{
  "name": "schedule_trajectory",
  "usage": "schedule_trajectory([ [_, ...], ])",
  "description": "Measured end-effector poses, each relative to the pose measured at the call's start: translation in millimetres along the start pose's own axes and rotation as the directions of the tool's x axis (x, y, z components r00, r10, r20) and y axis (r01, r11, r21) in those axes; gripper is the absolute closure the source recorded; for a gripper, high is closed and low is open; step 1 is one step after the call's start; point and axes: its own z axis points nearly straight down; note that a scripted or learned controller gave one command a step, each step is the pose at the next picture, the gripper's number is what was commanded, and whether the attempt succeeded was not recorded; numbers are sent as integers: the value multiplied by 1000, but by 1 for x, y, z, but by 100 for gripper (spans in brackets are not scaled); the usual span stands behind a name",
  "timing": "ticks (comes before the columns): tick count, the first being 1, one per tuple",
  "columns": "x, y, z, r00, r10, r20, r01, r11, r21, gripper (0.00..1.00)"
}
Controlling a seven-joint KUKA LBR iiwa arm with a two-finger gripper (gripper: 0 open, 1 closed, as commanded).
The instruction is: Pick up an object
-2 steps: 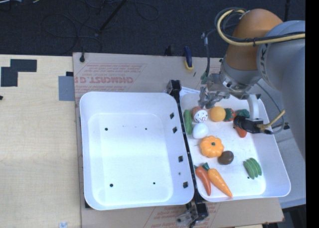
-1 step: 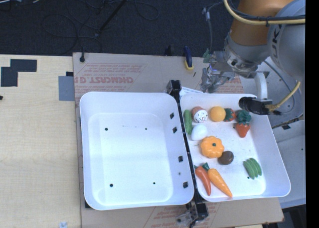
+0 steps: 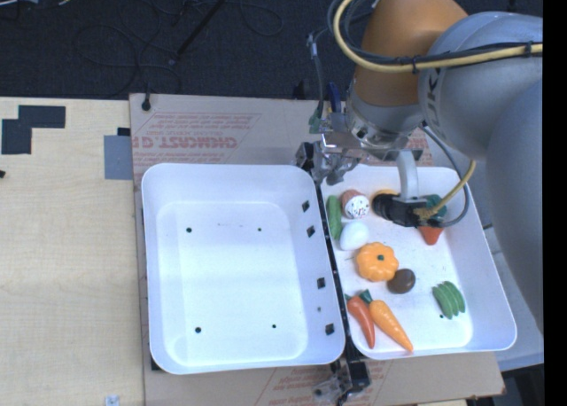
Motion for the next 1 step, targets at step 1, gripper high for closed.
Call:
schedule_trajectory([
  [1, 28, 8, -224, 1000, 2, 1, -2, 1000, -18, 100],
])
